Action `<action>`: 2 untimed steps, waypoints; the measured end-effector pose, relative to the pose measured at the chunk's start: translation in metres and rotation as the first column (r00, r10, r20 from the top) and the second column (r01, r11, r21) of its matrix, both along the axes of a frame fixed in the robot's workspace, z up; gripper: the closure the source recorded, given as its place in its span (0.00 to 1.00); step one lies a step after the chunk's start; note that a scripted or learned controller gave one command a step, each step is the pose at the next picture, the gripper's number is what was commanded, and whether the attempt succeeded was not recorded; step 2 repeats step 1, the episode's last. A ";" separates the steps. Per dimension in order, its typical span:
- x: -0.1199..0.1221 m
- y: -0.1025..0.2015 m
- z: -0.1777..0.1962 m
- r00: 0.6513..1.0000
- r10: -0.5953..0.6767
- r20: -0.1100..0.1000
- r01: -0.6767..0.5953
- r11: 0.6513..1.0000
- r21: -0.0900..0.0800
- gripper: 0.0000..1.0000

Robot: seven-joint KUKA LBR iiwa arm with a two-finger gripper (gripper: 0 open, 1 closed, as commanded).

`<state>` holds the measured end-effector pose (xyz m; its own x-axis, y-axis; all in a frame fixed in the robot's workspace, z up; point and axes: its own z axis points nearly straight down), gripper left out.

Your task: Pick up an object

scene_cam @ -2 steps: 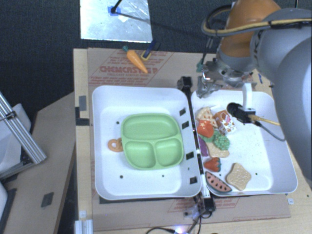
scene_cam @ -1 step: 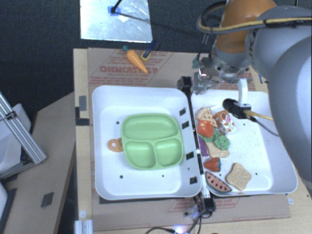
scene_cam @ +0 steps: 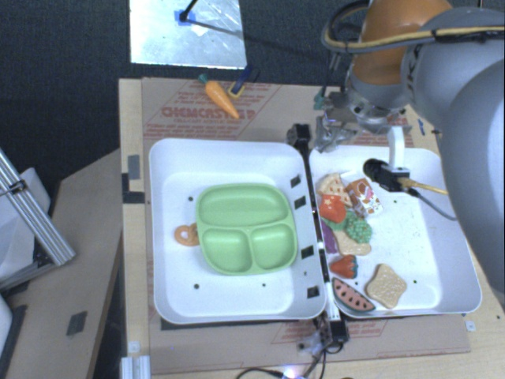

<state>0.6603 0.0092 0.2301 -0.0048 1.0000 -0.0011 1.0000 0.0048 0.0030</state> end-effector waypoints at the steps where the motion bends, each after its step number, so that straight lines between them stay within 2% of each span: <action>1: 0.006 -0.014 -0.013 1.000 -0.005 -0.001 0.005 1.000 0.000 1.00; 2: 0.006 -0.014 -0.013 1.000 -0.005 -0.001 0.005 1.000 0.000 1.00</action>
